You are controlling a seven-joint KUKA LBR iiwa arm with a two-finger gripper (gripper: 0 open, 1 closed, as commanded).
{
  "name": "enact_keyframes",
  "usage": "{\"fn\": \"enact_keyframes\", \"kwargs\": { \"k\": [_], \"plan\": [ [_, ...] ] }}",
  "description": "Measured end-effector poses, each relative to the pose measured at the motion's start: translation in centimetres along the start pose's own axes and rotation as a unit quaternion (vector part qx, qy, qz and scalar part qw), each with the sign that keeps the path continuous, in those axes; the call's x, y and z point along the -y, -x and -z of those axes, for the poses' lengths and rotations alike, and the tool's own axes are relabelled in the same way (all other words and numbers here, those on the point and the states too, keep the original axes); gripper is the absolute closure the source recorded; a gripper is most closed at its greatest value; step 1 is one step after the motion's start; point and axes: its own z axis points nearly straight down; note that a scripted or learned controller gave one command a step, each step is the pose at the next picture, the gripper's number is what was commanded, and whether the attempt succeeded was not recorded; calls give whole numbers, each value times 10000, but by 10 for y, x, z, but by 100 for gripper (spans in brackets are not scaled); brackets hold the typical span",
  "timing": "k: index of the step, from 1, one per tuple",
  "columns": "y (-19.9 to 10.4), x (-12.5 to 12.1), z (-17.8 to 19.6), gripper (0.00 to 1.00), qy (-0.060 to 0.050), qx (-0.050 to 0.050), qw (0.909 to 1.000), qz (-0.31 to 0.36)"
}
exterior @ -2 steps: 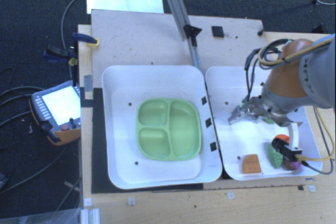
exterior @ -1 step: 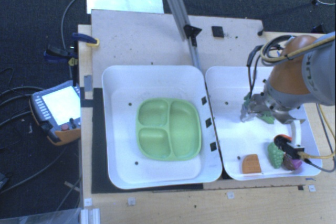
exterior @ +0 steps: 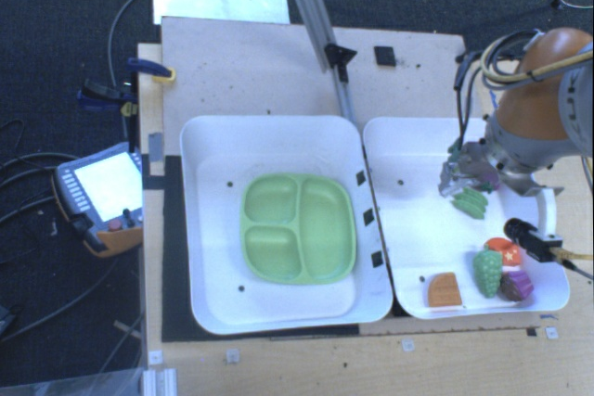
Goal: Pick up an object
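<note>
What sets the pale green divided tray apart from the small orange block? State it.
The pale green divided tray lies in the left white bin; the small orange block lies in the right white bin. The tray is far larger than the block. The tray is split into compartments; the block looks solid. Both lie untouched.

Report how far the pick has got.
Done: the gripper has reached into the right bin, low over a green toy.
In hand: nothing clearly; the toy lies at the fingertips, but I cannot see it between them.
Left: grasp and lift. The other toys, an orange block, a green bumpy one, a red one and a purple one, sit in the bin's near corner. The green tray lies in the left bin.
</note>
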Motion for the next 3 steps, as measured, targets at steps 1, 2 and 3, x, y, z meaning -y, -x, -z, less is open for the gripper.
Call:
{"fn": "enact_keyframes", "kwargs": {
  "k": [1, 2, 3],
  "plan": [
    [0, -2, 54, 100, -4, -2, 10000, 3],
    [0, -3, 57, 100, -26, -8, 10000, 4],
    [-51, -15, 47, 100, -27, -9, 10000, 21]
  ]
}}
